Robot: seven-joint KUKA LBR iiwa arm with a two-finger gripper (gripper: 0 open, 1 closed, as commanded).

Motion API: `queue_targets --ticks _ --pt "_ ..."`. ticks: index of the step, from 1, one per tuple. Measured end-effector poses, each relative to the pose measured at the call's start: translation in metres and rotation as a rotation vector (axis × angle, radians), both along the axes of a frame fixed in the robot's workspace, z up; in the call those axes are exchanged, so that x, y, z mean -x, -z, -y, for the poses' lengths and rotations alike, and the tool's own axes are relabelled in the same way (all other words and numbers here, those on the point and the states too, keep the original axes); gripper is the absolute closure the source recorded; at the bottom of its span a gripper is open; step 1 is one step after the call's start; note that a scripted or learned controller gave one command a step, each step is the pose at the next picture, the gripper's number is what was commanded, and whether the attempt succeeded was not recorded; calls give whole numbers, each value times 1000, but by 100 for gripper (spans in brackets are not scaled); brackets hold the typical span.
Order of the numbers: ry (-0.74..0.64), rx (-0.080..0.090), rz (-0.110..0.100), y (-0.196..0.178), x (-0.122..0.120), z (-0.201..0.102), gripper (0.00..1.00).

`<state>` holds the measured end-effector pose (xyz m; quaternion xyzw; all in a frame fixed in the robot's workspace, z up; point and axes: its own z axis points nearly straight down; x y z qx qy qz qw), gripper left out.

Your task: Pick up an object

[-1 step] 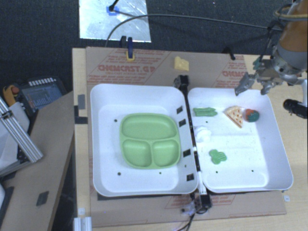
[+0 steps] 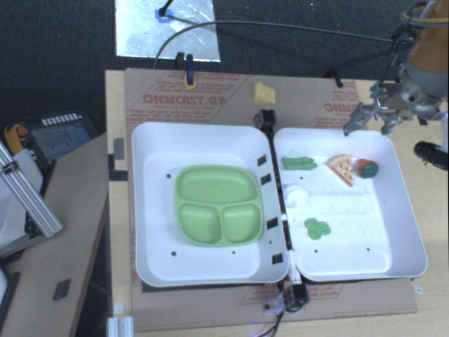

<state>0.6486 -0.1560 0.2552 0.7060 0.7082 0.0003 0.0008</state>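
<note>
Overhead slanted view of the desk (image 2: 112, 188) with two white bins side by side. The left bin (image 2: 151, 153) holds a green divided tray (image 2: 217, 206). The right bin (image 2: 400, 223) holds the candidate objects: a green bean-like piece (image 2: 299, 163) at its far left, a pizza slice (image 2: 342, 169) with a red-and-green piece (image 2: 367, 168) just beside it toward the far right, a pale white item (image 2: 295, 197) near the dividing wall, and a small green piece (image 2: 317, 228) nearer the middle.

The arm enters from the far right, and the end effector (image 2: 372, 116) hangs above the far edge of the right bin with its two fingers apart and nothing between them. It stands clear of every object, the pizza slice and the red-and-green piece lying closest below it.

Step in hand, as judged: approach, before any grasp. The next move calls for choosing one object, bringing the open fingers over it, descending until they straddle it, then closing and lifting. The two neighbouring pieces lie close together, so a descent there risks nudging one while taking the other.
</note>
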Motion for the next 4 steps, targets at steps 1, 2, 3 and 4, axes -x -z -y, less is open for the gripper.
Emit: queue_targets --ticks 1,2,3,4 --pt "2 0 -3 53 -7 8 0" --pt "2 0 -1 96 -9 13 0" --pt "-2 0 -1 156 -16 13 0" --pt "-3 1 5 142 -17 13 100"
